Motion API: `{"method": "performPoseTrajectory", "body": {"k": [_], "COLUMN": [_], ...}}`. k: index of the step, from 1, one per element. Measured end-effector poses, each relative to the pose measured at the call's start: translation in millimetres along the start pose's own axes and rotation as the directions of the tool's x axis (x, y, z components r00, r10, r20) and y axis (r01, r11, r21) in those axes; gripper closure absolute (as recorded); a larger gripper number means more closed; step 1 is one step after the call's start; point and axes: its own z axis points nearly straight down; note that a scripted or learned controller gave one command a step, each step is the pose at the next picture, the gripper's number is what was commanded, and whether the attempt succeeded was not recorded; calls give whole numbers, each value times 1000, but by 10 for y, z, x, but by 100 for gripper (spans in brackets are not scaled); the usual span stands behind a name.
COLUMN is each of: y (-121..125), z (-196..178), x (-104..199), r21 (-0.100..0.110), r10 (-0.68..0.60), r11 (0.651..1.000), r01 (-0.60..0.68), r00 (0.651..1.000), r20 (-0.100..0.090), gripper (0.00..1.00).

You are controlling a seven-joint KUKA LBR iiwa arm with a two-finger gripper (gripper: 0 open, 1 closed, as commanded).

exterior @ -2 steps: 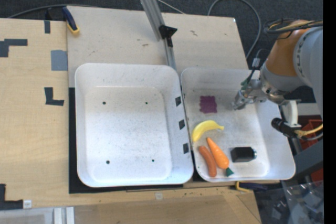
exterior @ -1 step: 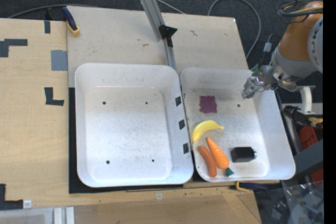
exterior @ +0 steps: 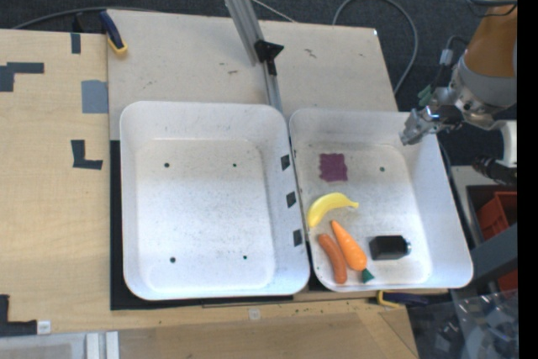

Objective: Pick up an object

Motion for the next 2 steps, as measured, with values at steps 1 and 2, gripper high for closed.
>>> {"method": "performPoseTrajectory", "body": {"k": [1,2], "y": [15,55], "z": [-537,-585], "x": [1,584], "r21": [-2,4], "r10": [0,-5], "r11": [1000,1000], "r01": [0,5], "r00": [1000,1000], "r20": [0,-4], "gripper": [100,100]}}
